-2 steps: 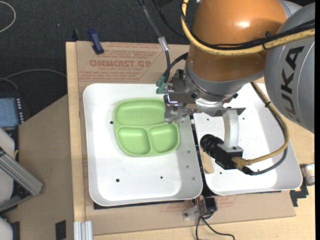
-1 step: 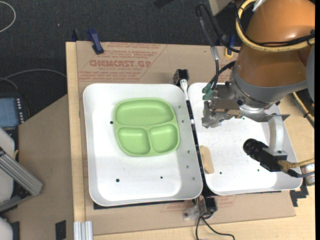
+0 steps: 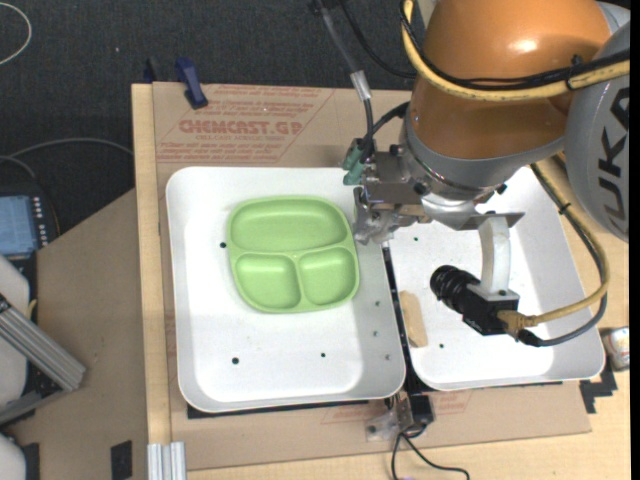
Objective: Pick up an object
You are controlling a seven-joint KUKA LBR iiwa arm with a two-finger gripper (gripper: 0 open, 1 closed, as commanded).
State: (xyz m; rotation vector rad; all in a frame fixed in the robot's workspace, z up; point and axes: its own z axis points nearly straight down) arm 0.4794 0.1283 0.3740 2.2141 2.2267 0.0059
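We take the green plate [image 3: 290, 230] as the likeliest pick: pale lime plastic w/ rounded corners, one wide compartment on the far side and two smaller ones on the near side, lying flat and right way up. It sits in the left bin [image 3: 270, 368], toward the far-right part, its right edge close to the wall shared w/ the right bin [image 3: 560, 268]. The gripper [image 3: 372, 220] is low over that shared wall, just beside the plate's far-right corner. It's a cluster of grey metal under the wrist and the angle is poor, so we cannot tell whether the claw is spread or pressed together, nor whether it touches the plate. Nothing shows clearly pinched in it. The arm [image 3: 500, 58], w/ its big orange band, hangs over the far half of the right bin and hides that part of the floor. In the right bin's near-left corner lies a small tan stick [image 3: 413, 320], prob. wood, lengthwise along the shared wall and well apart from the plate. A few small dark dots mark the left bin's floor around the plate. Both bins rest on a brown board [image 3: 250, 118] printed w/ red lettering, and a blue clip [image 3: 190, 83] grips its far-left edge, approx. at the corner
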